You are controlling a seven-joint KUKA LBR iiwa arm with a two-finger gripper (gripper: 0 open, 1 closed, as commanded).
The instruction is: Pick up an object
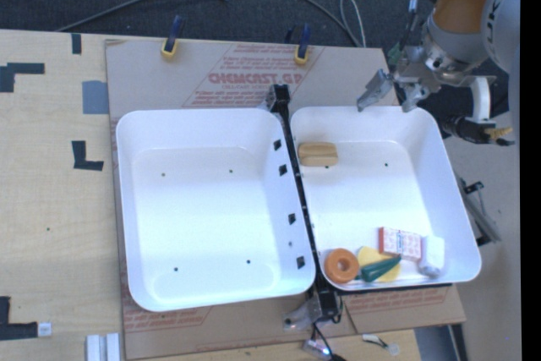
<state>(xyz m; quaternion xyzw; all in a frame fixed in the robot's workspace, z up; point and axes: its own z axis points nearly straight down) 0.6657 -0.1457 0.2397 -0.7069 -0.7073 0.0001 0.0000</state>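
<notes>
Two shallow white bins side by side on the table (51, 182), over a cardboard sheet (245, 76) clamped at its far edge. Left bin (203, 139) on the left, right bin (423, 148) beside it, rims touching along a black divider. Hand (390, 95) poised above the far right corner of the right bin, fingers spread apart, nothing between them (grey arm with its orange band reaching in from the right). Tan block (317, 154) lying alone near the far left wall of the right bin, well apart from the hand. At the near edge of the same bin, a cluster: orange ring (341, 265), yellow and green piece (377, 265) just beside it, red-and-white box (399, 243) behind, pale small item (431, 254) at the right end.
</notes>
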